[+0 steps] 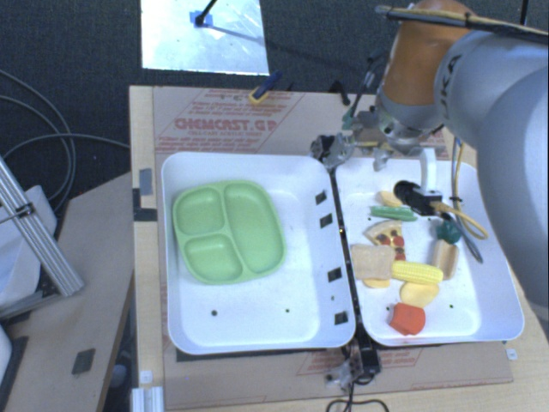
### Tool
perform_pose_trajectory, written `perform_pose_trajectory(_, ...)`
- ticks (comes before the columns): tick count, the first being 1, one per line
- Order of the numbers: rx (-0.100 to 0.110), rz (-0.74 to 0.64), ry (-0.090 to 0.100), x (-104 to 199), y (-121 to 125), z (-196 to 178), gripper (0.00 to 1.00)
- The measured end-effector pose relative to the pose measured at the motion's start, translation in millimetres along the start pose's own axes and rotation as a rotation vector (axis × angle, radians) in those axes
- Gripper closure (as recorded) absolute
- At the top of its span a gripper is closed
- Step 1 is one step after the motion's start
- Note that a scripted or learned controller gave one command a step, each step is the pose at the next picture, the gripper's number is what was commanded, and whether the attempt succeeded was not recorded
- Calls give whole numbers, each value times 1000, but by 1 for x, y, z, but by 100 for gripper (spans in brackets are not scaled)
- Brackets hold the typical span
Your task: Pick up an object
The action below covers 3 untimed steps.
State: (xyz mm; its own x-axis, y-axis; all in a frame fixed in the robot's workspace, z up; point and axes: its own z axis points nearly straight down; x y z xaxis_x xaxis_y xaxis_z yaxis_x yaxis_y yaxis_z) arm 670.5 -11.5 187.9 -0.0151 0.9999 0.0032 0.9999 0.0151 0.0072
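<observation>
Grey arm (pixel 502 93) poises gripper (pixel 382 151) above the right bin (pixel 493 303); spread or pressed together, cannot tell

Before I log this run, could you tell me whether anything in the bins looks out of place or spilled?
Nothing has spilled. The green tray sits slightly askew in the left bin; the toy foods crowd together in the right bin.

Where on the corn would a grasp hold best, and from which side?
Around the middle of the corn, from straight above, closing across its narrow width. It lies flat and long, with the bread at one end and a yellow piece close by its near side, so room there looks tight.
</observation>
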Motion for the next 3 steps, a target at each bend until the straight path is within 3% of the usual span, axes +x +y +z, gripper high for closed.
perform_pose_trajectory(1,4,-1,3,118,0,3,0)
perform_pose_trajectory(2,13,-4,3,259,-92,36,0)
perform_pose_trajectory(3,6,14,-1,248,-85,23,100)
